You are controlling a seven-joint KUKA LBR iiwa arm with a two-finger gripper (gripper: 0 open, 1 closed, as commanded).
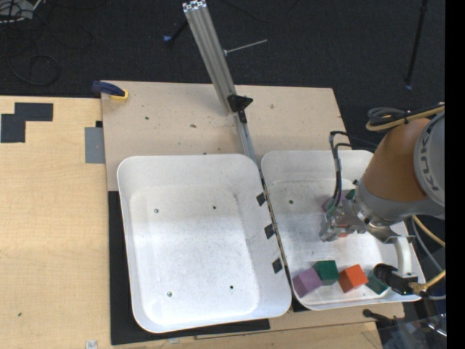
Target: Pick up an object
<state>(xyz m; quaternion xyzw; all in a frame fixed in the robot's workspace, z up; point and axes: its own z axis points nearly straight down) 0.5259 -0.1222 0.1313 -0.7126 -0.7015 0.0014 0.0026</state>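
Note:
My gripper (333, 229) hangs low over the middle of the right bin (305, 180), with the arm coming in from the right. Along the bin's near edge lie a purple block (306, 280), a dark green block (327, 270) and an orange block (353, 277), close together in a row. A small teal piece (376, 286) lies just right of the orange block. The gripper stands a short way behind the green block and touches none of them. Nothing shows in its grasp.
The left bin (145, 187) sits beside the right one, with black clips (267, 230) along the shared rim. A slanted aluminium rail (216, 60) rises behind the bins. A blue and yellow clamp (109, 89) lies at the bench's far left corner.

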